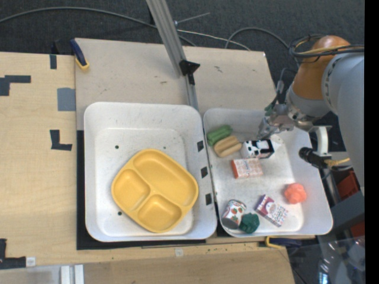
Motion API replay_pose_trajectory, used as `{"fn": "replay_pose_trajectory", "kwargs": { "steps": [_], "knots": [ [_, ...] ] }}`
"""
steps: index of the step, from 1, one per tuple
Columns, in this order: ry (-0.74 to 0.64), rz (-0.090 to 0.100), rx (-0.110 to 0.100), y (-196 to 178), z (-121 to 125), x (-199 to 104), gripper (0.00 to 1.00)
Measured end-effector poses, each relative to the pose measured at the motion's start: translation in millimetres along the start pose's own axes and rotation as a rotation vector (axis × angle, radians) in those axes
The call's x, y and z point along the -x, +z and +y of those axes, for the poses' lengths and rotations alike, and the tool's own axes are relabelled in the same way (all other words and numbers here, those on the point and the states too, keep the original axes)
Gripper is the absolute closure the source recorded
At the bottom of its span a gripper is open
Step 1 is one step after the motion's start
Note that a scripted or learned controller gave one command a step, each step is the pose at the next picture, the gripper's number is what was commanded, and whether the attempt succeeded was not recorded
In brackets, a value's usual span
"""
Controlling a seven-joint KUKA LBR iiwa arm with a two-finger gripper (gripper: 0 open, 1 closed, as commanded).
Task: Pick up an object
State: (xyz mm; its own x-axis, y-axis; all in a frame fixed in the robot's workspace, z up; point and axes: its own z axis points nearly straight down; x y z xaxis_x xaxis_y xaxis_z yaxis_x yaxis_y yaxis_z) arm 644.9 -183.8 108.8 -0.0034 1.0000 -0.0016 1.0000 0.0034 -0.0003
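wooden bench bears two white bins, dark carpet behind.

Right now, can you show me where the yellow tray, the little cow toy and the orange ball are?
yellow tray [155, 189], camera view, on the ridge between its compartments.
cow toy [259, 149], camera view, on its black-and-white body.
orange ball [295, 193], camera view, on its middle.

text: none legible | packets: print too small to read
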Motion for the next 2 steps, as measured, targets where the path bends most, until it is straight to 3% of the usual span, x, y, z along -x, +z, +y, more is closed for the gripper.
{"fn": "replay_pose_trajectory", "kwargs": {
  "steps": [2],
  "knots": [
    [0.001,0.000,0.006,-116,12,-2,1.00]
  ]
}}
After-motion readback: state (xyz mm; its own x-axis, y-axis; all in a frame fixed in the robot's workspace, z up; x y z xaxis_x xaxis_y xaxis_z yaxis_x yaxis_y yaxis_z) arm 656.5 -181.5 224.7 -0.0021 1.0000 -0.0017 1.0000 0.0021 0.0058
